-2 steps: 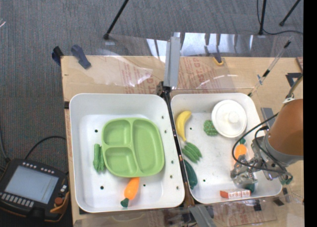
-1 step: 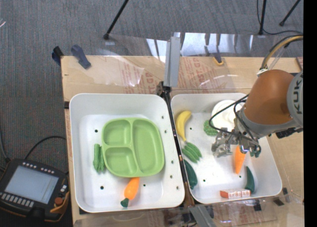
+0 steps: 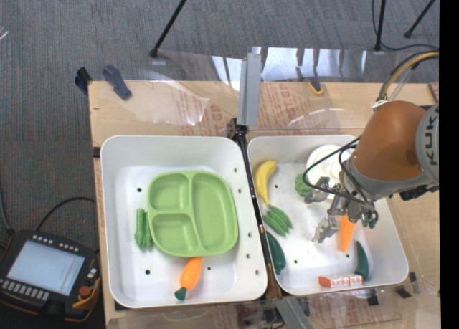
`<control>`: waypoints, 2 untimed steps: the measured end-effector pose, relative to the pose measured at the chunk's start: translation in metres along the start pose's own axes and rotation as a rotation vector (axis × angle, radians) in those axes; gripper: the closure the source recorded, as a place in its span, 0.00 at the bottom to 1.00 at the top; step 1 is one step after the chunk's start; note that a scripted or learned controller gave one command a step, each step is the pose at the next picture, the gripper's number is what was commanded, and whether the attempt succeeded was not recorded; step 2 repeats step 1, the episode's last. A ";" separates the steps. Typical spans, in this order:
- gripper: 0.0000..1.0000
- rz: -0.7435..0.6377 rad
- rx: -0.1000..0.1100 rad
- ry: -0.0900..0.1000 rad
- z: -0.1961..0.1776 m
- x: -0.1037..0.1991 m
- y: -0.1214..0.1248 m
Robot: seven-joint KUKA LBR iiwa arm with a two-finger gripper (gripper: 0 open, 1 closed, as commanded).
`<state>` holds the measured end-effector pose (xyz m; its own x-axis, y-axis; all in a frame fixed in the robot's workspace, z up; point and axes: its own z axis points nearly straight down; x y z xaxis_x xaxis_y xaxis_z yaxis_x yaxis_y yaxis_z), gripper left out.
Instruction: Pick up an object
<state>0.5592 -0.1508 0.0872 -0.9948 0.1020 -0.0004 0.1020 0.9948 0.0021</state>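
The hand [image 3: 336, 221] hangs low in the right bin [image 3: 301, 286], its fingers spread wide beside the orange carrot [image 3: 346, 234] near that bin's right wall, nothing gripped yet, so the pick remains.

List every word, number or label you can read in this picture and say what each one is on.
"KU": dark letters on the grey arm at the view's right edge, cut off by the frame.
Red print on the clear sheet taped over the bench: too faint and warped to read.
Teach pendant screen: too blurred to read.
Small red and white box in the right bin: markings too small to read.
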 end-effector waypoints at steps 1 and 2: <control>1.00 -0.002 -0.001 -0.002 -0.010 -0.001 0.001; 1.00 -0.002 -0.001 -0.002 -0.010 -0.001 0.001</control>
